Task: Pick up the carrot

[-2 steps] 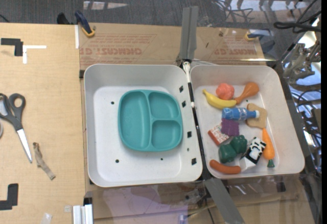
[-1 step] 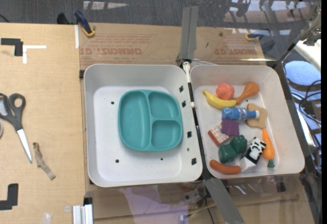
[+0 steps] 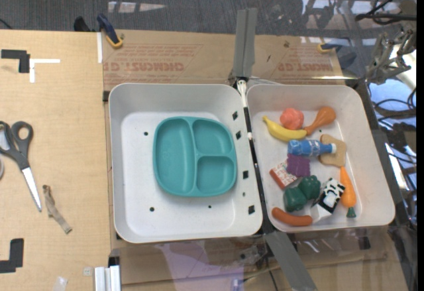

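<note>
One carrot [image 3: 347,189] | right bin [image 3: 371,124] | long axis near-vertical | green tip down

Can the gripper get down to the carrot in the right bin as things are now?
Probably yes, though it's tight. The carrot lies uncovered on top, near the right wall of the right bin, but the black and white toy presses against its left side, leaving little finger room.

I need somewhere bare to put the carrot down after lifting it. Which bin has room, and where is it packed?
Left bin: a bare white border runs all around the teal divided plate, widest on its left side. Right bin: crowded. The carrot lies at its right edge beside the cow toy, with the banana and blue bottle nearby.
</note>
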You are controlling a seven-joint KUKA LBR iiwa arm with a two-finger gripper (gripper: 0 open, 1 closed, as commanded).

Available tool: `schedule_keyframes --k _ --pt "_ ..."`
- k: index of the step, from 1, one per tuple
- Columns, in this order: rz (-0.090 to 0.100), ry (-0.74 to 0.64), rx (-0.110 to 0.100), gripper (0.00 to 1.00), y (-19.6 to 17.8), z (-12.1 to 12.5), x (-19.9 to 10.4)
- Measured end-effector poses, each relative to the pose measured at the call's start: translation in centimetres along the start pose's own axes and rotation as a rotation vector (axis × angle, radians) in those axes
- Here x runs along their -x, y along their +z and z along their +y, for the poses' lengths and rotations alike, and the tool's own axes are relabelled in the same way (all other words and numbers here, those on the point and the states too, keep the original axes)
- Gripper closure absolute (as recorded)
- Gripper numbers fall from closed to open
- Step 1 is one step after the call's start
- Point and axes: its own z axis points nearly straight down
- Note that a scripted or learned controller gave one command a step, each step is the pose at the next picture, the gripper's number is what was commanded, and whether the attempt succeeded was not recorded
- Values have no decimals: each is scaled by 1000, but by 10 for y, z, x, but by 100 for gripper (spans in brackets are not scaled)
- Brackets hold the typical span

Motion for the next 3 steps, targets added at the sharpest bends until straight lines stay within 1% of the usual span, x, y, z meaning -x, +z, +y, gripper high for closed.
schedule_keyframes --k 1,2,3 --pt "-3 -90 -2 100 -105 0 0" --pt "0 -237 0 100 -69 0 0" --pt "-2 -394 -1 100 -80 0 0"
